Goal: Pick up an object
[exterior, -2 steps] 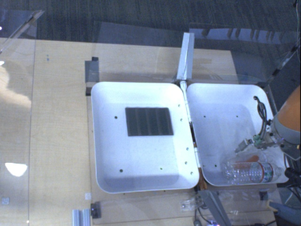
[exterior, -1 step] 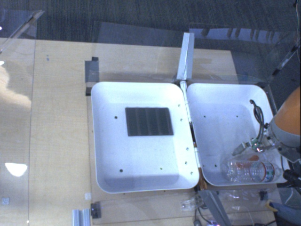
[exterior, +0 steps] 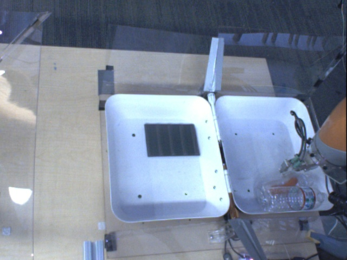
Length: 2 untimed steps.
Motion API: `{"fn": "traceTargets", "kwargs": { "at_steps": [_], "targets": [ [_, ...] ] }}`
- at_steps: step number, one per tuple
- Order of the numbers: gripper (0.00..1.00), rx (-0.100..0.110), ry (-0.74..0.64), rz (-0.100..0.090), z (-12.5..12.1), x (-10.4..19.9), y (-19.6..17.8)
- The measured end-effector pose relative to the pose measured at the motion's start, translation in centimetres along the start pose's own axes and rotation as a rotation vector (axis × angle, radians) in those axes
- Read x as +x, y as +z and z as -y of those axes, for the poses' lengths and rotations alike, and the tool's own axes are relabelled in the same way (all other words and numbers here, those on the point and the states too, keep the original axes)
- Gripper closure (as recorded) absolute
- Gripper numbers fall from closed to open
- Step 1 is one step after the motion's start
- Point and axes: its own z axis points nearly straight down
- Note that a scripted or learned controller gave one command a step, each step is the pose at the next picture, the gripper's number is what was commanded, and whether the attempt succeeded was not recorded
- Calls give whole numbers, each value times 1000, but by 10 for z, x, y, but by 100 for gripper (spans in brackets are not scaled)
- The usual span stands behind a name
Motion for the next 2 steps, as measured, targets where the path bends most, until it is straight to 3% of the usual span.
{"fn": "traceTargets", "kwargs": {
  "at_steps": [1, 2],
  "targets": [
    [0, 0, 0, 0, 0, 0, 0],
    [0, 8, -30, -5, 3, 1, 12]
  ]
}}
